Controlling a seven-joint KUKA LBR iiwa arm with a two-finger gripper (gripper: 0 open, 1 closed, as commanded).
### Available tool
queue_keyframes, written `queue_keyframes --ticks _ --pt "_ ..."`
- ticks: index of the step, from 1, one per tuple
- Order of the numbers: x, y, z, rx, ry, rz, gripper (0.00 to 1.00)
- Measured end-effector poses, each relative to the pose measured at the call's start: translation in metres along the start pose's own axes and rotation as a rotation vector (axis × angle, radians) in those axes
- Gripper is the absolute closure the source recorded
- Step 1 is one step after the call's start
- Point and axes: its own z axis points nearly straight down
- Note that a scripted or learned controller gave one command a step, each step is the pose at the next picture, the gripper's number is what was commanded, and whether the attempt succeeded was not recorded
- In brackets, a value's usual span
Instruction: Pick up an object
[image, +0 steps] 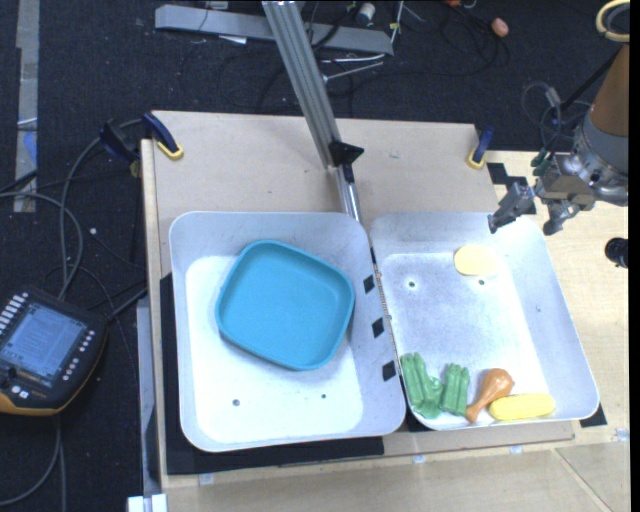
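Note:
My gripper hangs over the far right edge of the right bin, fingers spread open with nothing between them. A pale yellow round piece lies just below and left of it in that bin. Along the bin's near edge sit two green pieces, an orange drumstick-shaped piece and a yellow oblong piece. A blue square plate rests in the left bin.
A slanted metal pole crosses above the far edge of the bench, ending in a clamp between the bins. Blue and yellow clamps grip the board's far corners. A handheld control pendant lies on the floor at left.

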Motion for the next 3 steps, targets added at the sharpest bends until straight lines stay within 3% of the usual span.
queue_keyframes --ticks 3 --pt "0.008 -0.001 0.178 0.004 0.001 0.000 0.00"
